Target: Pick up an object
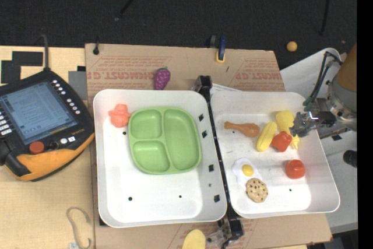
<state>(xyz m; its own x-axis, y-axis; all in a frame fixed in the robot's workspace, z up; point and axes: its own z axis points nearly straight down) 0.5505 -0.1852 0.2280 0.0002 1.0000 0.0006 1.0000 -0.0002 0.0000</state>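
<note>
Cardboard sheet (245,70) under two white bins (116,195)

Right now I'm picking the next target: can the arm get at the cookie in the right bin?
Probably yes. The cookie lies flat near the bin's front wall, apart from the fried egg and tomato, with nothing above it.

Two bins side by side on desk (35,207). Left bin (151,195): divided plate (164,141) in middle, small toy (119,116) just left of plate, near back corner. Right bin (315,195): drumstick (242,128) near back left, corn (266,136) right of drumstick, pepper (281,141) just right of corn. Pincer (301,123) at right wall, close behind pepper. Tomato (295,169) in front of pepper. Egg (247,170) front left, cookie (256,189) in front of egg. Grapes (162,78) behind left bin. Tablet (36,114) left of bins.
</note>
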